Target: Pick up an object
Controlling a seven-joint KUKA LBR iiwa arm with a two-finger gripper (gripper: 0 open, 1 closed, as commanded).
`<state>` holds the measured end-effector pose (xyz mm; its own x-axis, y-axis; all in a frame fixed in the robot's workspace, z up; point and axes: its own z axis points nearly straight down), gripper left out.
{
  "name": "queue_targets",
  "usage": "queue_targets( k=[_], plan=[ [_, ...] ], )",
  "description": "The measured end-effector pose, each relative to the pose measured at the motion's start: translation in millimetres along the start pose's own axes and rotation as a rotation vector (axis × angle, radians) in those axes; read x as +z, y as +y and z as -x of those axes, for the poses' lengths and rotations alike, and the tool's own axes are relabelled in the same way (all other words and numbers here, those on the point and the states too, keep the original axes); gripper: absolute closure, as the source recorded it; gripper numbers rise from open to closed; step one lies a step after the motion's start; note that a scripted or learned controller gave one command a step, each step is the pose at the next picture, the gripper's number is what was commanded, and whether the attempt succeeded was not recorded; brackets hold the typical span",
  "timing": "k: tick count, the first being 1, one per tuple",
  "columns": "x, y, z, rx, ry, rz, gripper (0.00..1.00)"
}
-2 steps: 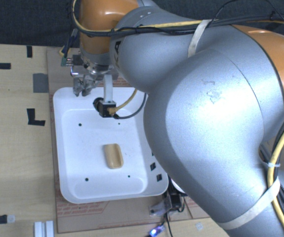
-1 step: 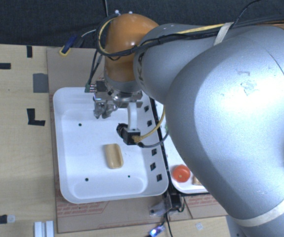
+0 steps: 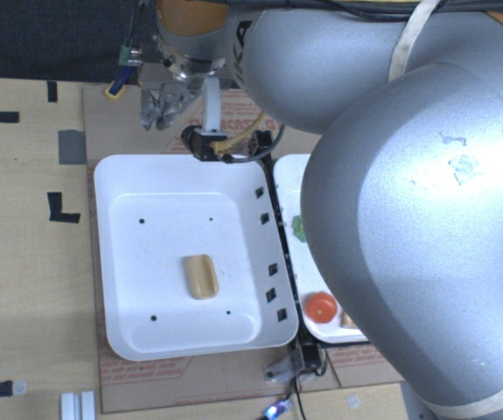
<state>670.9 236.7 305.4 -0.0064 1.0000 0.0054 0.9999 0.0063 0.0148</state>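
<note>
Bread roll (image 3: 201,276), centre of left bin (image 3: 115,182): likely light, soft; grip across short sides. Pincer (image 3: 165,108), upper frame: opening cannot be told, nothing seen held.

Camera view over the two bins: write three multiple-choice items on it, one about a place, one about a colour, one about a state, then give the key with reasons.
1. Where does the tan bread-like piece lie?
A. On the floor of the left bin
B. In the right bin
C. On the bench outside both bins

2. What colour is the small round thing in the right bin?
A. Blue
B. Red
C. White

3. Where is the gripper relative to the left bin?
A. Down inside it, on the tan piece
B. Beyond its far rim, over the cardboard
C. Past its near edge

Key: 1 A, the piece rests near the middle of the left bin's floor. 2 B, it shows red beside the arm's edge. 3 B, the gripper sits past the far rim, apart from the tan piece.
</note>
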Motion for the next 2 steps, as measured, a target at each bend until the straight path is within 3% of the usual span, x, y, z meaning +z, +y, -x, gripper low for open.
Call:
queue_targets(
  k=[1,2],
  plan=[
    [9.1,-3.1,3.5,0.004,-0.007,-0.016,0.0],
    [-1.0,-3.0,2.8,0.002,-0.009,-0.016,1.0]
  ],
)
